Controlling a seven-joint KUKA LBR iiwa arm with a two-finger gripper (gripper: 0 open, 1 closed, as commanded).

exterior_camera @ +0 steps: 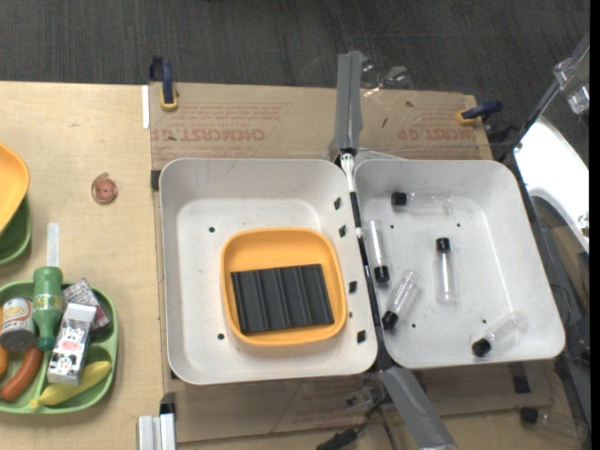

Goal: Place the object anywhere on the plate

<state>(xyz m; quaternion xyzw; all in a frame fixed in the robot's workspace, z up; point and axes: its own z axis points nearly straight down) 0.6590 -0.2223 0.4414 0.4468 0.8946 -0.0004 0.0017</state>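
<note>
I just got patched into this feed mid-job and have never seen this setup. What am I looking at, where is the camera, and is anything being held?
One fixed camera looks down at a slant on a bench with two shallow white bins. The left bin holds an orange plate with a dark ribbed block on it. The right bin holds about five clear tubes with black caps lying loose. Toy food sits on a green tray at far left. The white shape at the right edge is too cropped to identify, so I cannot say whether anything is held.
</note>
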